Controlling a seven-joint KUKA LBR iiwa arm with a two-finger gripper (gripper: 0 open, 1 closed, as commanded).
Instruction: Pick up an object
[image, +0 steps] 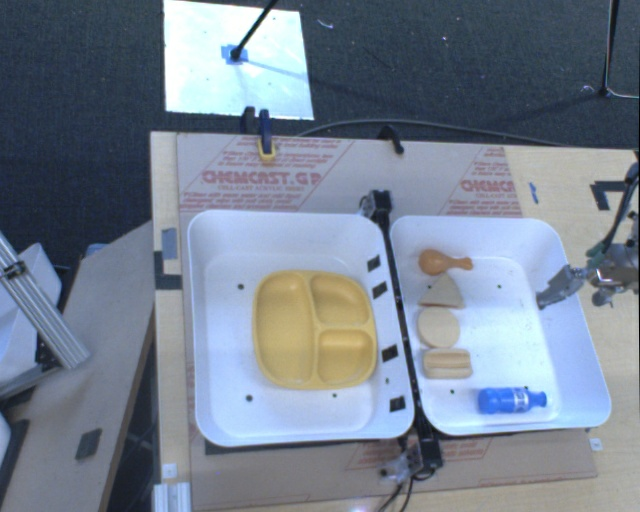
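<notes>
Pincer (553, 291) over right bin's (575, 400) right rim, seemingly empty; grip state unclear, too small to tell. Nothing lifted. Toy food and blue bottle (511, 400) lie in bin. Pick remains.

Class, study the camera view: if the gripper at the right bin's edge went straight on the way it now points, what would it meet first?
The gripper points left and slightly down in the picture, over the right bin. Probably bare bin floor comes first; carried on, the line heads toward the round tan piece. Depth is unclear.
</notes>
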